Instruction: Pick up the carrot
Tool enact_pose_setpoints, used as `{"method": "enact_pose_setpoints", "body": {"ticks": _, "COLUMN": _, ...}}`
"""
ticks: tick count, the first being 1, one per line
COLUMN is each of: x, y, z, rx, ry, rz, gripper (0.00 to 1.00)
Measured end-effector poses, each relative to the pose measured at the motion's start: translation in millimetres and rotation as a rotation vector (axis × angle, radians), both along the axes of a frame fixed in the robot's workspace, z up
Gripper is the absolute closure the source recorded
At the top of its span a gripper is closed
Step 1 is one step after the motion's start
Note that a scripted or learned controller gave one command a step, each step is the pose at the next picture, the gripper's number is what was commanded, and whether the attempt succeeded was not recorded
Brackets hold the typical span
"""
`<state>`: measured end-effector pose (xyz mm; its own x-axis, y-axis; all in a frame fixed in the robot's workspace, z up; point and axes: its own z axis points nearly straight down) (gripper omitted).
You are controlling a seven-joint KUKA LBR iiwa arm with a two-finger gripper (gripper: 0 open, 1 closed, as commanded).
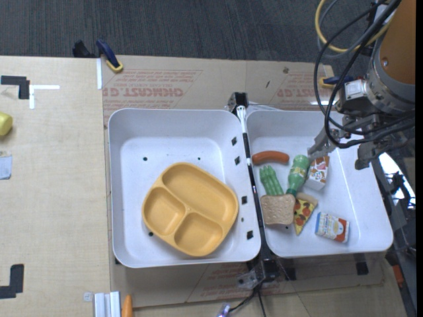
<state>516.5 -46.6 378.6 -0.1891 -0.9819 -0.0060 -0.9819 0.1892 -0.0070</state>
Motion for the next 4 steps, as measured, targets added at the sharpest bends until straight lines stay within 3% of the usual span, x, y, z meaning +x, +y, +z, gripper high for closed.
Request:
{"method": "enact_pose_setpoints", "body": {"ticks": 1, "x": -4.3, "y": -19.6, "z": 5.2, "rx": -0.001, "ry": 0.0, "rz": 0.276, "gripper": 0.0}}
{"method": "enact_pose_setpoints", "body": {"ticks": 3, "x": 12.2, "y": -11.6, "z": 38.4, "rx": -0.004, "ry": -0.003, "rz": 1.011, "gripper": 0.0}}
{"method": "enact_pose_setpoints", "body": {"ticks": 4, "x": 40.1, "y": -13.4, "z": 1.7, "rx": -0.005, "ry": -0.003, "rz": 1.351, "gripper": 0.0}}
